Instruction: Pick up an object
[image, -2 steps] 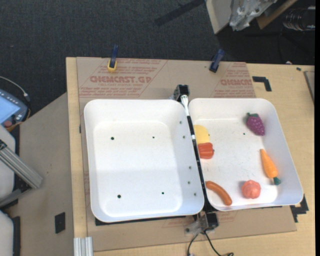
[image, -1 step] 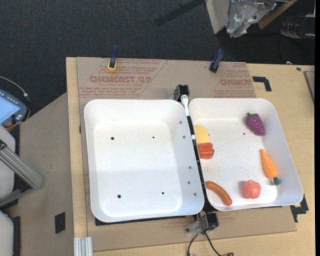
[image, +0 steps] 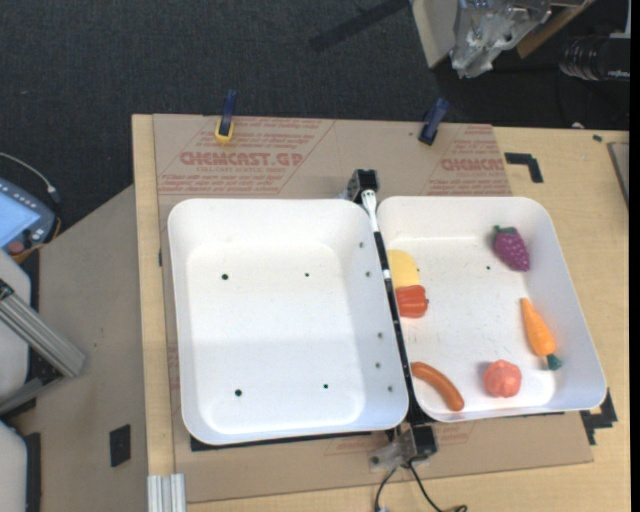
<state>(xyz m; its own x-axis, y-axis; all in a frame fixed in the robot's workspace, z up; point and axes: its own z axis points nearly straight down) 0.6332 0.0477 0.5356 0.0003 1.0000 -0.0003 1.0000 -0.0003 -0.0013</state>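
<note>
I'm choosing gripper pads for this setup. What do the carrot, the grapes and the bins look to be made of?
The carrot and the grapes look like moulded plastic toy food: flat, saturated colour and smooth shapes, though they could be rubbery. The right bin and the left bin look like thin formed white plastic, with rounded corners and a faint sheen.

Robotics lab: white bins (image: 270, 225) clamped on cardboard-covered bench (image: 330, 150), toy food, cables.

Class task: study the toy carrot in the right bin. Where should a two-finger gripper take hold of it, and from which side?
Probably grip the carrot across its orange middle, coming straight down from above. It lies flat and long, with free bin floor on both long sides, so the fingers could close across its narrow width.
</note>
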